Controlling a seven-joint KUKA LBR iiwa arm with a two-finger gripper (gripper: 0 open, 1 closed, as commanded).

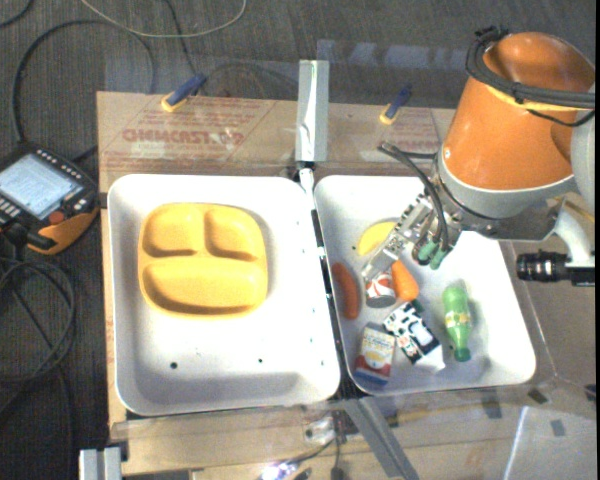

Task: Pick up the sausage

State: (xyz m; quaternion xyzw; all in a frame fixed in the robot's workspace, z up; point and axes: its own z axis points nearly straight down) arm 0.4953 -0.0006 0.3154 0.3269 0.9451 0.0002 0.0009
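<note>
Sausage point(347, 289) left of hand point(388, 259), apart.

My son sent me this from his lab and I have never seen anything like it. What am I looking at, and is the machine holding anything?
This is one picture from a camera fixed above a bench, looking down at a slant. The big grey and orange shape at the right is a robot arm; its gripper hangs over the right bin. That bin has a sausage by its left wall, a carrot, a green bottle, a yellow piece and small cartons. The left bin contains a yellow divided plate. The gripper hangs close above the carrot, apart from the sausage. I cannot tell if it grips anything.
</note>
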